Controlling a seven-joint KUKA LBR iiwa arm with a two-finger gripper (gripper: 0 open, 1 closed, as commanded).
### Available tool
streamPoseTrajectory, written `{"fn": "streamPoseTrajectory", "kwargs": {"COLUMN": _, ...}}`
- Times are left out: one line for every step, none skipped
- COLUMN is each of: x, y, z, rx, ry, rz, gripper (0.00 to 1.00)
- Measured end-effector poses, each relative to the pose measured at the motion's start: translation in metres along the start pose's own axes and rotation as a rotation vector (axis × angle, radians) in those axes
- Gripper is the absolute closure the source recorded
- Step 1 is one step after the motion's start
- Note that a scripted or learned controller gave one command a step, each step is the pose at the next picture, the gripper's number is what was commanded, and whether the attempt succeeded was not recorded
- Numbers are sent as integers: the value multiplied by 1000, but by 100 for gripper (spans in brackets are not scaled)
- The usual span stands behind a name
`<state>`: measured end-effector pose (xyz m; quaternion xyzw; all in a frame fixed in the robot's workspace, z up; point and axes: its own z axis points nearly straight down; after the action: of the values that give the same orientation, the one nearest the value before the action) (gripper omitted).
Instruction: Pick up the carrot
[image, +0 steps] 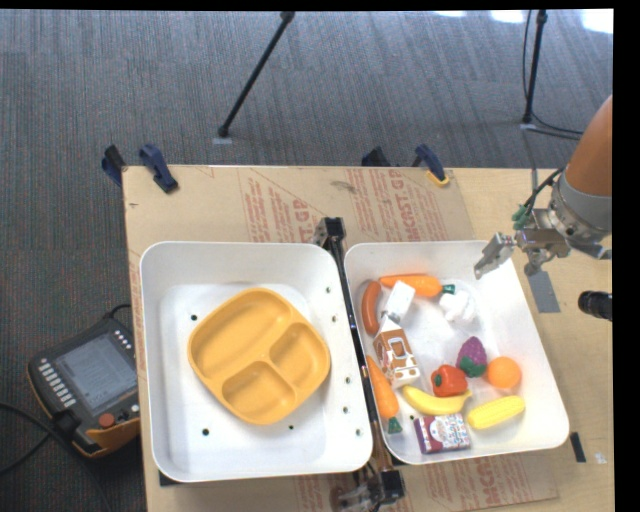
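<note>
Hovering gripper over right bin upper right rim, fingers spread, nothing between. Carrot lies in bin's upper part, left of gripper and slightly nearer camera, long axis roughly left-right, green tip toward gripper.

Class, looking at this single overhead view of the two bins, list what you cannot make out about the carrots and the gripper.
- Carrot at the right bin's far side: its left end is hidden behind the white block.
- Second carrot by the divider: partly covered by the carton.
- Gripper: too small and blurred to judge.
</note>
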<state>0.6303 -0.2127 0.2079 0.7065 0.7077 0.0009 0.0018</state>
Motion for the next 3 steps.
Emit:
{"fn": "streamPoseTrajectory", "kwargs": {"x": 60, "y": 13, "z": 51, "rx": 6, "ry": 3, "rz": -1, "gripper": 0}}
{"fn": "streamPoseTrajectory", "kwargs": {"x": 55, "y": 13, "z": 121, "rx": 8, "ry": 3, "rz": 2, "gripper": 0}}
{"fn": "streamPoseTrajectory", "kwargs": {"x": 89, "y": 15, "z": 3, "rx": 0, "ry": 1, "rz": -2, "gripper": 0}}
